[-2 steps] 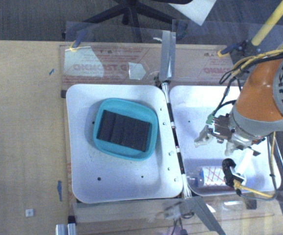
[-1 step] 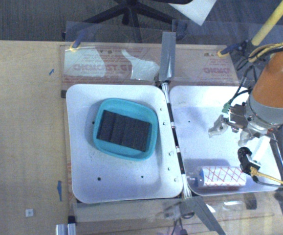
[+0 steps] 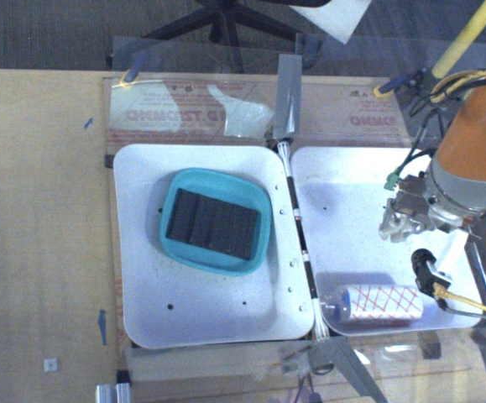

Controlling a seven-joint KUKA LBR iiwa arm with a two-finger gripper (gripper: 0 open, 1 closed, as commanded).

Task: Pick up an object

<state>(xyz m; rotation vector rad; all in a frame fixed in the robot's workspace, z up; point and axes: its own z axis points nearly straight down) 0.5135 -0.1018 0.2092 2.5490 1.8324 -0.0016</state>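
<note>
Checked bottle lies in right bin; teal tray in left bin; gripper state unclear.

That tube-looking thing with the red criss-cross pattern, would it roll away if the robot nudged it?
Probably. The patterned cylinder lies on its side in the right bin, so a sideways push would likely roll it. It rests near the bin's front wall, which may stop it.

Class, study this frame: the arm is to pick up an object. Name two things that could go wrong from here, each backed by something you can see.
1. The bottle lies on its side against the right bin's near wall, so it may roll or leave the fingers little room.
2. The gripper hangs over bare bin floor, apart from the bottle; closing here would likely catch nothing.
</note>
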